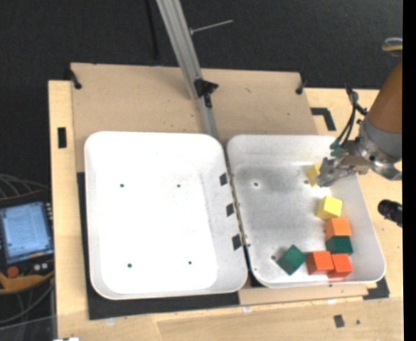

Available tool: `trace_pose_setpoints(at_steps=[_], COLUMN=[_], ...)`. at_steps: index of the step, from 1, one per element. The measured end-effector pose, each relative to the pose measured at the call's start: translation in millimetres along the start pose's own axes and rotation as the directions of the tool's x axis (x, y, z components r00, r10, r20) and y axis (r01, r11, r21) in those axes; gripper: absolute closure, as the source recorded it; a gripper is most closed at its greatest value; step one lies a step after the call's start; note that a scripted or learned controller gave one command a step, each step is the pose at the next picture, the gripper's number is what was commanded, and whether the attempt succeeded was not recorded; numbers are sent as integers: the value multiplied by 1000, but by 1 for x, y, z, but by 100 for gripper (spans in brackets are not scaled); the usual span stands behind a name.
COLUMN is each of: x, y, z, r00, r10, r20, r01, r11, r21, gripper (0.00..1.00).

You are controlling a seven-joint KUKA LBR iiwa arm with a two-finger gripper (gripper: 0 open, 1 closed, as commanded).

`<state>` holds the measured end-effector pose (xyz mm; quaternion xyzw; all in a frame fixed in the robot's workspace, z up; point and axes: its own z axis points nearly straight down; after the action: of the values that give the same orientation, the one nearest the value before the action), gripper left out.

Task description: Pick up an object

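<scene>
- Nearest the camera, along the front wall of the right bin (264, 279), lie a tilted green block (290, 259) and two orange blocks (321, 261) touching side by side.
- Just behind them, by the right wall, a dark green block (340, 245) and a third orange block (338, 227) press together; a yellow block (329, 207) sits just beyond.
- Farther back, the gripper (326, 174) hangs low over a small yellow block (312, 173), which is partly hidden at the jaws' left side. Whether the jaws are spread or pinching it, I cannot tell.
- To grasp well, I would centre the jaws squarely over that block, straddle two flat faces, and descend fully before closing; the wall nearby leaves little room.
- Count: three orange, two yellow, two green blocks, seven in all, and two bins.
- The left bin (94, 212) sits beside it on the counter (62, 119).
</scene>
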<state>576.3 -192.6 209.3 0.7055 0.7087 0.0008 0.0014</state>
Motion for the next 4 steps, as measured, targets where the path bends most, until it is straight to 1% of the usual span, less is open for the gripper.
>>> trace_pose_setpoints(at_steps=[1, 2, 3, 4], x=[57, 108, 160, 222], y=[16, 28, 53, 66], z=[-14, -6, -17, -25], r00=[1000, 1000, 1000, 1000], r10=[-4, -2, -4, -4], r20=[-1, -1, -2, -3], r01=[4, 2, 4, 4], r11=[1000, 1000, 1000, 1000], r21=[-2, 2, -1, 0], gripper=[100, 100, 100, 100])
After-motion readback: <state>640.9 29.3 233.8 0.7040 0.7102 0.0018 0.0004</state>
